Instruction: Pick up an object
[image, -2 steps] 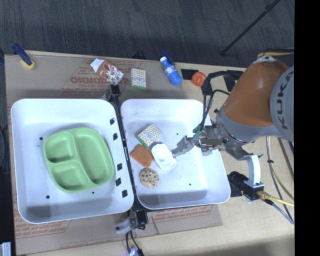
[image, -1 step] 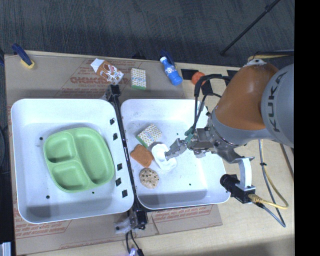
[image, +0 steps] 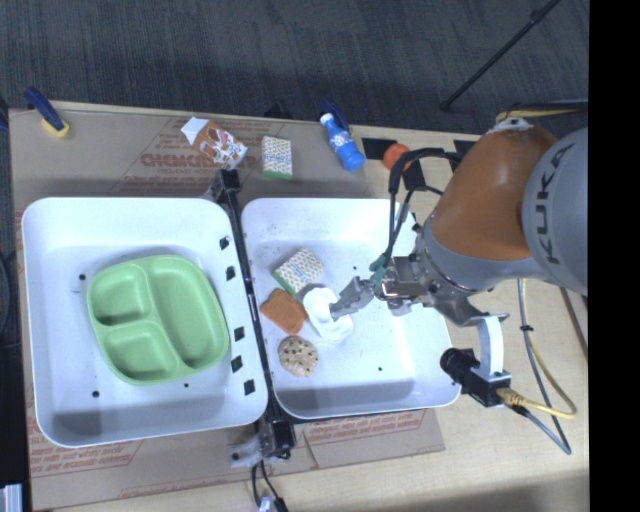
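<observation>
1. Camera view: the worktop (image: 520, 450) carries two white bins side by side.
2. The grey KUKA arm (image: 510, 215) reaches in from the right over the right bin (image: 400, 385).
3. The left bin (image: 50, 400) holds a green divided plate (image: 155, 318).
4. The claw (image: 345, 305) hangs low in the right bin, touching a white object (image: 325, 310); whether it grips it, I cannot tell.
5. Just beside lie a green-patterned packet (image: 299, 268), an orange piece (image: 284, 310) and a speckled cookie (image: 298, 355).
</observation>
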